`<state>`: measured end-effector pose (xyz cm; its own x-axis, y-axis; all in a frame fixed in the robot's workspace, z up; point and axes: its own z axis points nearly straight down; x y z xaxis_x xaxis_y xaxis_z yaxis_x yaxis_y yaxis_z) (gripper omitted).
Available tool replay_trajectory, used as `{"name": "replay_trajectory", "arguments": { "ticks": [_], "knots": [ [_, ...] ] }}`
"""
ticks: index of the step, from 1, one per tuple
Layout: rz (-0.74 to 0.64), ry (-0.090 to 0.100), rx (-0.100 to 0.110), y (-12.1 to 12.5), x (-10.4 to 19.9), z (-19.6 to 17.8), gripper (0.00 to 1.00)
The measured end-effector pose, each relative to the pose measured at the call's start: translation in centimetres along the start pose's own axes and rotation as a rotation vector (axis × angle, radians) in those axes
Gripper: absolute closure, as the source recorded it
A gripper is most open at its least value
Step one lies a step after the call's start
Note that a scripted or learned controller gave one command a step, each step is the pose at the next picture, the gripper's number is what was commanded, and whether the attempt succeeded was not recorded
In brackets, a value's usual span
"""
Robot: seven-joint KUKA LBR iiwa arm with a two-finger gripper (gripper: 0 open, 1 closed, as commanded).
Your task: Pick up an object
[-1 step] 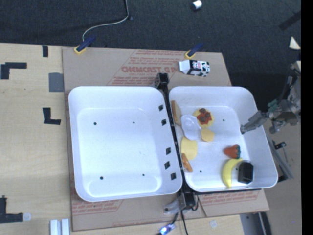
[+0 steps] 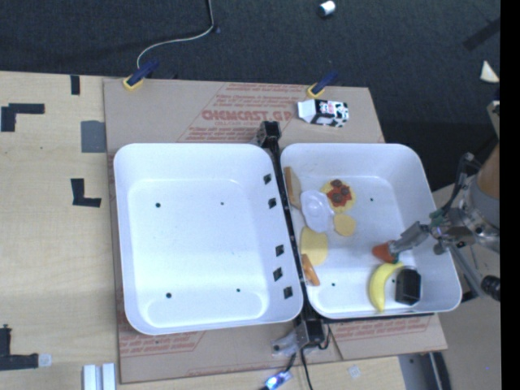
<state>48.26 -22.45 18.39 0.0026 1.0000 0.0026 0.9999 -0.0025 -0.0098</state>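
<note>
the gripper [image 2: 396,249] hung over the right bin [image 2: 406,162], finger state unclear, banana [image 2: 379,287] at its seven o'clock.

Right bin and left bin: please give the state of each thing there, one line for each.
Left bin: lies flat beside the right bin.
Right bin: holds the toy items.
Banana: lies near the front wall.
Black block: lies beside the banana.
Red piece: lies at the tool tip.
Yellow wedge: lies near the divider.
Tool: low over the right bin, at the red piece; grip unclear.
</note>
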Motion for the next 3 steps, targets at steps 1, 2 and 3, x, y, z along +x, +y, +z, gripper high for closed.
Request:
{"name": "replay_trajectory", "arguments": {
  "ticks": [1, 2, 3],
  "knots": [
    [-0.005, -0.003, -0.008, 2.5, 0.2, 10.5, 0.00],
    [-0.004, -0.005, -0.012, 2.5, 0.1, 8.8, 1.00],
    [-0.012, -0.002, -0.015, 11.3, 6.4, 7.7, 1.00]
  ]
}}
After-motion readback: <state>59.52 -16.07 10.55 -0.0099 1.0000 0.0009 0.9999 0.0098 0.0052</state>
